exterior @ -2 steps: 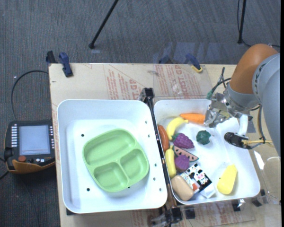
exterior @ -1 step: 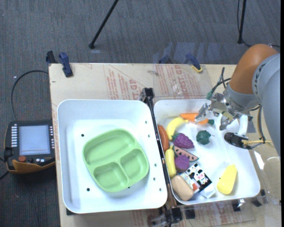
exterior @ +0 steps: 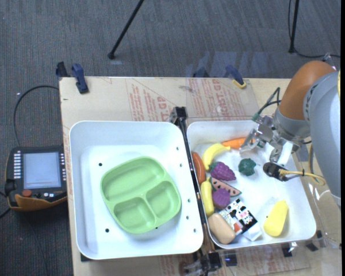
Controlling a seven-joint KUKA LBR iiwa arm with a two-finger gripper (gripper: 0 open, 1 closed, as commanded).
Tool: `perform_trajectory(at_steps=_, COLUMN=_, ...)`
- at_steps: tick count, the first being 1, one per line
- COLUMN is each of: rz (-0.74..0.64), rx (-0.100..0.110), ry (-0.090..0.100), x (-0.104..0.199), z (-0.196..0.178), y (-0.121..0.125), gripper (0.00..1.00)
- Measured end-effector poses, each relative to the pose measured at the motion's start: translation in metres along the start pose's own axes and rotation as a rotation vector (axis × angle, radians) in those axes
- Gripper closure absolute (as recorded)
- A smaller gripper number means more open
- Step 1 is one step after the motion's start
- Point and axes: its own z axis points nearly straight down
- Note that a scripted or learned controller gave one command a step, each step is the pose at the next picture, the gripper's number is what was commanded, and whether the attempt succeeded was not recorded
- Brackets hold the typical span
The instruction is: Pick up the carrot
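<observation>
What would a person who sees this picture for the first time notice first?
The light green divided plate lying alone in the left bin probably draws the eye first. Next comes the crowd of toy food in the right bin, with a yellow banana, purple grapes and the orange carrot near its far edge. The gripper sits close beside the carrot, reaching in from the right.

Bench — two white bins
</observation>
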Motion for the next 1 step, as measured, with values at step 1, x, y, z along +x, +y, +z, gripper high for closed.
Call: perform_trajectory(at_steps=1, rz=0.228, rx=0.002, ry=-0.002, x=0.0349, z=0.0011, y=-0.0229, gripper=0.00)
